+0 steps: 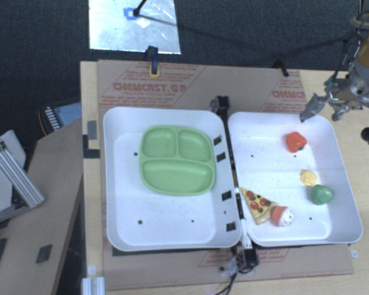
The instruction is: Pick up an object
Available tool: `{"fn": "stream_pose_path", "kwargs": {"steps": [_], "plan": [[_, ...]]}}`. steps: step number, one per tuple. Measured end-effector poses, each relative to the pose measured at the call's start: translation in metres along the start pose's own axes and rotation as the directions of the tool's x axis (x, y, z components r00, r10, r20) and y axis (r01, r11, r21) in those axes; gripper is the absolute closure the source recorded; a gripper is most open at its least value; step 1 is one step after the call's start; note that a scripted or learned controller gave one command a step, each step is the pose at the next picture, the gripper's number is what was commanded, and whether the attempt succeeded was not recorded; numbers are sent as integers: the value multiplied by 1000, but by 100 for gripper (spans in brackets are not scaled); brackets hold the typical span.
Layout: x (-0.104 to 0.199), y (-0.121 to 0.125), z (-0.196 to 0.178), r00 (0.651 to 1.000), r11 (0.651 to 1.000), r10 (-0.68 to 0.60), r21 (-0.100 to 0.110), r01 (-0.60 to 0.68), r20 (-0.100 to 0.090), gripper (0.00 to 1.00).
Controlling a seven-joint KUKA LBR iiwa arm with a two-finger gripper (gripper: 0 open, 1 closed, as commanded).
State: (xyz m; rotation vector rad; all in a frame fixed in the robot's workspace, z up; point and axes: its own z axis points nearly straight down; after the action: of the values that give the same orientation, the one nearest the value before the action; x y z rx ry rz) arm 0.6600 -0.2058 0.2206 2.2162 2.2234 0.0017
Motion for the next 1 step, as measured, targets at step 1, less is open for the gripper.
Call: {"fn": "stream_pose_path", "kwargs": {"steps": [1], "plan": [[9, 3, 58, 1000, 1000, -2, 4, 2, -1, 0]]}}
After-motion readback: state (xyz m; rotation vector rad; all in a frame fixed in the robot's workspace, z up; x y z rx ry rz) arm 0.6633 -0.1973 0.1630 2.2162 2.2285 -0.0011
